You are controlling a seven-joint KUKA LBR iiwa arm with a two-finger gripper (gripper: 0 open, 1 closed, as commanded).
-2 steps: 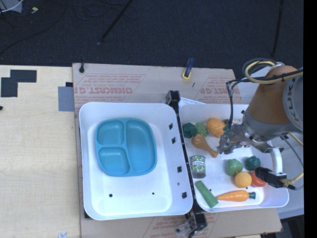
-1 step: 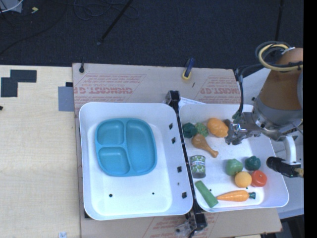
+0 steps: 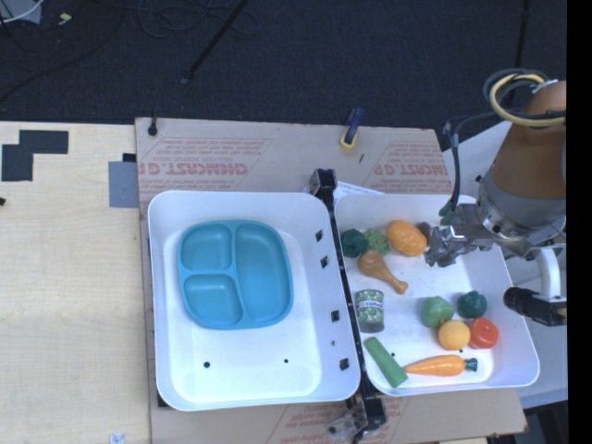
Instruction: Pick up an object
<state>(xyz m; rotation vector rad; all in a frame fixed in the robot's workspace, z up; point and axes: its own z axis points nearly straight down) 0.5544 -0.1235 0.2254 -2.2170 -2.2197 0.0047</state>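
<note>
Two shallow white bins side by side on the bench, left bin (image 3: 176,359) holding just a blue divided plate (image 3: 235,274) with three compartments, sitting toward the upper half. Right bin (image 3: 518,363) packed with toy food. Along the top: a dark green broccoli-ish piece (image 3: 353,242) touching a lighter green lumpy one (image 3: 376,240), then an orange-yellow rounded thing (image 3: 407,237) just beside that. Below those, a tan drumstick (image 3: 382,270) lying at a slant, fat end up-left. Small can with a green label (image 3: 370,309) standing upright near the divider between the bins. Further down, a green stick-shaped block (image 3: 385,362) tilted, and an orange carrot (image 3: 439,366) lying almost flat next to it (green tip pointing right). Cluster on the right side: green pepper-looking piece (image 3: 437,311), an orange ball (image 3: 453,334) touching it from below, a dark green piece (image 3: 473,303), and a red tomato-like one (image 3: 484,333) right against the ball. Gripper (image 3: 442,248) hanging over the upper part of the right bin, just right of the orange-yellow thing, close to it but nothing visibly between the fingers. Can't tell whether spread or pressed together, too dark and blurry there. Grey arm (image 3: 525,188) coming in from the right with its orange band above.
</note>
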